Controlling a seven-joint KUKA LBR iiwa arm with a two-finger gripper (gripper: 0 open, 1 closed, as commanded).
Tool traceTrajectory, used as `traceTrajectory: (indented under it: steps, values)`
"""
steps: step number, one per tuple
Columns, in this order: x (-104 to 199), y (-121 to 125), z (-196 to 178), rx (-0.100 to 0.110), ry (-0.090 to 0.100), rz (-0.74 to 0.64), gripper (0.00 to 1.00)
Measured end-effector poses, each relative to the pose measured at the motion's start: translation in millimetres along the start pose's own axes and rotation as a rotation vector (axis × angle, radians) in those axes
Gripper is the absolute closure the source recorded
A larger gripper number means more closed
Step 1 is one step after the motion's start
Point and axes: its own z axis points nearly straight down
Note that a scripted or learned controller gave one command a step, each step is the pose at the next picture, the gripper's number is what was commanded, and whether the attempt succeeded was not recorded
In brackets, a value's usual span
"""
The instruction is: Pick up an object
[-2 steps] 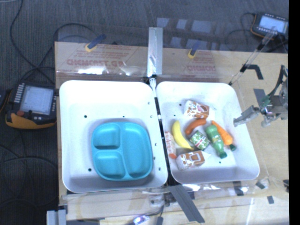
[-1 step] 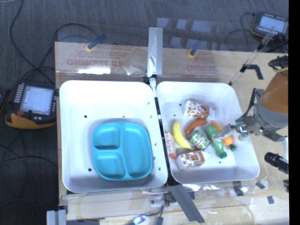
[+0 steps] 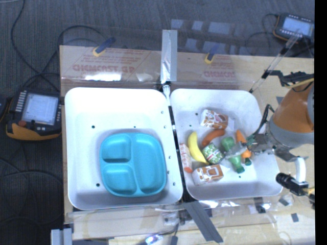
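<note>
The right bin (image 3: 255,185) holds a heap of small items. A yellow banana (image 3: 195,147) lies beside a green can (image 3: 212,153), with an orange carrot-like piece (image 3: 213,135) above them. One printed carton (image 3: 213,118) sits towards the back and another (image 3: 209,173) near the front. A green bottle (image 3: 236,162) and small orange pieces (image 3: 240,136) lie at the heap's right side. My gripper (image 3: 251,146) hangs low over the right part of this bin, just right of the bottle and the orange pieces. Nothing is visibly held.
The left bin (image 3: 82,111) holds a blue divided tray (image 3: 134,163). A thin wrapped packet (image 3: 185,157) lies along the right bin's left wall. Handheld control pendants sit at the far left (image 3: 33,114) and the top right (image 3: 294,27).
</note>
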Motion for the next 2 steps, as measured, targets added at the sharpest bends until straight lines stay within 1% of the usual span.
traceTrajectory:
  steps: [1,2]
  values:
    - [0.2,-1.6,-6.6,0.005,0.001,0.001,1.00]
    - [30.6,56.6,-99.2,0.004,-0.014,0.181,1.00]
